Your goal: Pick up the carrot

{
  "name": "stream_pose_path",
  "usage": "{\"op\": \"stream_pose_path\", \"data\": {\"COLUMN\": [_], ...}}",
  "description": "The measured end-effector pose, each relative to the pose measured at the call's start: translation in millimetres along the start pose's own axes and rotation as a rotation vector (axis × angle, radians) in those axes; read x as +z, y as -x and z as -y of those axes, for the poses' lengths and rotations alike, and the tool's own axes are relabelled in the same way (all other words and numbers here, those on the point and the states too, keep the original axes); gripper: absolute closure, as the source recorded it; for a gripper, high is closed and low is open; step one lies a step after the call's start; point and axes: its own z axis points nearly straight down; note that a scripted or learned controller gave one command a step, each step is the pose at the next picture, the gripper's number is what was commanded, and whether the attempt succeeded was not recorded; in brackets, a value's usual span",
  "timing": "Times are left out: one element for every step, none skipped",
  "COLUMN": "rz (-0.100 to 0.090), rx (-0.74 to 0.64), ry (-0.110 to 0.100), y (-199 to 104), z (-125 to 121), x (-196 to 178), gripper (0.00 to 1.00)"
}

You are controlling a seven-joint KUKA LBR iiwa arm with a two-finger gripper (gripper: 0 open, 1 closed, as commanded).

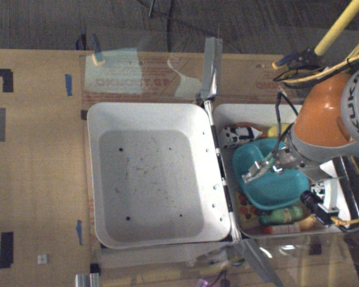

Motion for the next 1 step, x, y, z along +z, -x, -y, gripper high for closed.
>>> {"op": "stream_pose_path", "data": {"rz": [0.011], "rx": [0.024], "ry": [0.029], "y": [18.7], "z": [-6.8], "x": [29.2], "gripper": [0.0]}}
